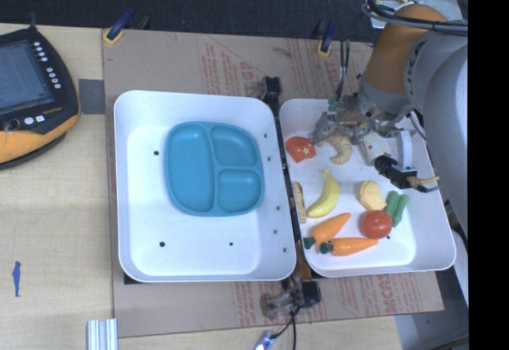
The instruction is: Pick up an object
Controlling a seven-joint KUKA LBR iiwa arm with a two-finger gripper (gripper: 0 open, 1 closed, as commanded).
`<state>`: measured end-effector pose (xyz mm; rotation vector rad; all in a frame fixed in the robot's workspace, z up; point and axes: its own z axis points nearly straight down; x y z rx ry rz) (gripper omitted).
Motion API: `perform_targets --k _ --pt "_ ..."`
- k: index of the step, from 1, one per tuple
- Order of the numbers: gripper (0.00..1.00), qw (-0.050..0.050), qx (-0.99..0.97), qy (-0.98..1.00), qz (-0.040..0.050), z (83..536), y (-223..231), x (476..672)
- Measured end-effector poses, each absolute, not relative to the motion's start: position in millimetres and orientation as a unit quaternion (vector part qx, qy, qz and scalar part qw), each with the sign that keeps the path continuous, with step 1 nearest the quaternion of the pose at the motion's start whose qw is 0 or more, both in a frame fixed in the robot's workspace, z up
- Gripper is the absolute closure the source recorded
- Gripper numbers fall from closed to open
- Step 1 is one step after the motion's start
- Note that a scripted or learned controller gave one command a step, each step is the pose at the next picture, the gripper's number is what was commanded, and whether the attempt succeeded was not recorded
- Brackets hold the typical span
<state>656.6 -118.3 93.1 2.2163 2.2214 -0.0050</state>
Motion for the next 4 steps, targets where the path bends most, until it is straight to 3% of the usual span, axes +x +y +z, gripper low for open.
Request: perform_targets --k 1,4 --pt "0.00 0.010 0.708 0.706 -0.0057 95.7 -106.0 656.7" --pt "0.00 0.009 0.708 0.706 -0.0058 95.6 -105.5 656.7"
